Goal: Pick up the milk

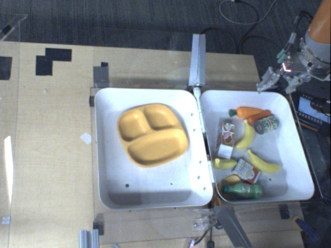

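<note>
While pincer (283,76) hangs wide, empty beyond right bin (295,138) far corner, milk carton (226,138) lies mid-bin, ungrasped.

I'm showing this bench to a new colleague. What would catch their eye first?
Probably the big yellow divided tray lying alone in the left bin. Next, the cluster in the right bin: bananas, a carrot, a green bottle and the milk carton near its left wall. The gripper hangs beyond that bin's far right corner.
</note>
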`<state>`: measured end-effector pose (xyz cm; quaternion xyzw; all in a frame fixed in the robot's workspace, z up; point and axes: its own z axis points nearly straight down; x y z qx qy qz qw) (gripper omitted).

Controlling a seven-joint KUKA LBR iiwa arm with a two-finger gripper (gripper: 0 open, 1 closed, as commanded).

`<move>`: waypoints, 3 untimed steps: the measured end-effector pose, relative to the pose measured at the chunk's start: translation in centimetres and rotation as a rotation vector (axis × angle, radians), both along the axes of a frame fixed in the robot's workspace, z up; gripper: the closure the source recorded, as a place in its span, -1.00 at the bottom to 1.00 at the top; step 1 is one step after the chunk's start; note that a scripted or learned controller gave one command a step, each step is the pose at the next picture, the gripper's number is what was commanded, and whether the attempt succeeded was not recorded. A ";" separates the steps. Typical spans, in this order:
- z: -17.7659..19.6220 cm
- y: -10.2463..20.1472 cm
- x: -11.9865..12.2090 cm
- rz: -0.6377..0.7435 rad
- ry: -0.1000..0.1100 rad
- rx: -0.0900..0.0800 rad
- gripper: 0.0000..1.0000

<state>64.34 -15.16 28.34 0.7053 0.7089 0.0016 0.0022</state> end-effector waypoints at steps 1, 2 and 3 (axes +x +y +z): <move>-14.6 5.6 2.6 -0.263 0.002 0.003 -1.00; -13.2 5.7 2.9 -0.256 -0.006 0.002 1.00; -6.7 9.7 -3.3 -0.043 -0.001 0.002 1.00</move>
